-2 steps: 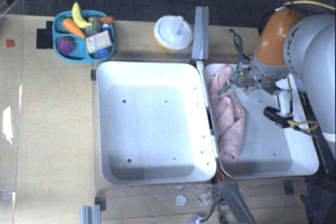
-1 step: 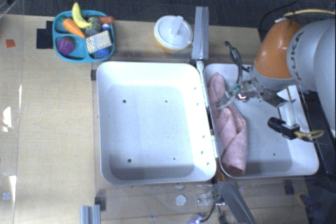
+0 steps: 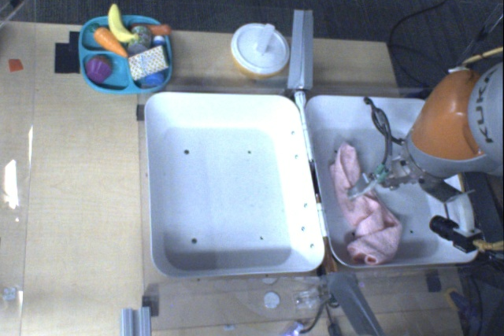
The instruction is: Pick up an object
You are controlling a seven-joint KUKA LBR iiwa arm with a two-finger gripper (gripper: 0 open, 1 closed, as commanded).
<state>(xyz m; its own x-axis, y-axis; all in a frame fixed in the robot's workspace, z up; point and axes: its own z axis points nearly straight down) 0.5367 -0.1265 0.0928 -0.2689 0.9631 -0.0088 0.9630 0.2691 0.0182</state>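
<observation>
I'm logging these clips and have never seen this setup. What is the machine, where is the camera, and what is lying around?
One camera looks down at a slant on a bench. The grey arm with an orange band enters from the right; its gripper hangs over the right bin, beside a pink cloth. I cannot tell if it holds anything. The left bin sits alongside. Behind are a blue tray of toy food and a white lidded tub.
</observation>
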